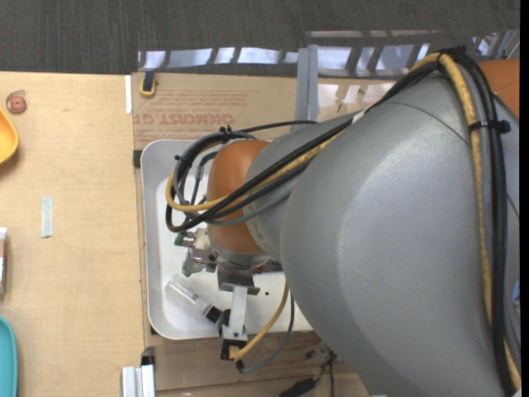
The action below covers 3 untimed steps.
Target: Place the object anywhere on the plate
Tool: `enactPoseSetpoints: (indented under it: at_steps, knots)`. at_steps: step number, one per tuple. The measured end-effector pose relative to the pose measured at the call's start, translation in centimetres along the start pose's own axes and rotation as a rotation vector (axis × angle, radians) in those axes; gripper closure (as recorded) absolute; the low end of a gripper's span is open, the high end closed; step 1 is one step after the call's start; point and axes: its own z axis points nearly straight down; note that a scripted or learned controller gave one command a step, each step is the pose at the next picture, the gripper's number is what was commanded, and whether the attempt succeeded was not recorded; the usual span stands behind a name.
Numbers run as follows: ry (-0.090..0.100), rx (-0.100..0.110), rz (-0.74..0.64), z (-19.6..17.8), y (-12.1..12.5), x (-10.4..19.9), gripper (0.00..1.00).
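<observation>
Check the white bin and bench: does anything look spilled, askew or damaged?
Nothing stands out. A clear plastic item lies slanted in the shallow white bin, and no spill or breakage shows. The grey arm covers much of the bin.

Smooth grey arm (397, 222), orange band (235, 188), looped black and yellow cables (473, 110).

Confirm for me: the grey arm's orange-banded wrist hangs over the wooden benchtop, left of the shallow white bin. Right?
Not quite. The camera view shows the orange-banded wrist over the shallow white bin itself; the wooden benchtop lies to its left.
</observation>
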Motion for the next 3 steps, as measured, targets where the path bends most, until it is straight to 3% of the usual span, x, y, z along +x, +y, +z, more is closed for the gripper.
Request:
enactPoseSetpoints:
  at_steps: [1,2,3]
  knots:
    - [0.001,-0.004,-0.257,-9.8,4.7,1.0,0.0]
    - [-0.004,0.0,-0.257,-10.5,4.7,0.8,1.0]
    - [0.0,-0.006,-0.592,-19.2,7.8,0.3,1.0]
